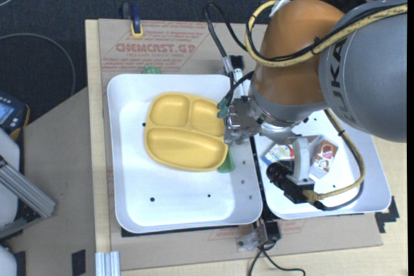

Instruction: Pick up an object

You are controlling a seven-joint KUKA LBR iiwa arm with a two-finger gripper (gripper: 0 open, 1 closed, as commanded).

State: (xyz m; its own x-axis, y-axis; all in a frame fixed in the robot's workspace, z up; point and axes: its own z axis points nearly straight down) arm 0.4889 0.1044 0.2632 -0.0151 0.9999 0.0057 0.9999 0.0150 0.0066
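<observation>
Step in hand: the reach for a grasp. The end effector (228,128) sat low at the left bin's right wall, beside the yellow three-compartment plastic tray (184,132); its state could not be told.

Left shallow white bin (174,203): the tray and a small green piece (226,165) touching the tray's right edge.

Right shallow white bin (362,197): small printed packets (323,157), partly hidden by the arm.

Next move, judged: close on one item, then lift clear.

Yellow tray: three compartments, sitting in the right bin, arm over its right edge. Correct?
Not quite. The yellow tray lies in the left bin, not the right, as the camera view shows. It has three compartments, and the arm is over its right edge.
</observation>
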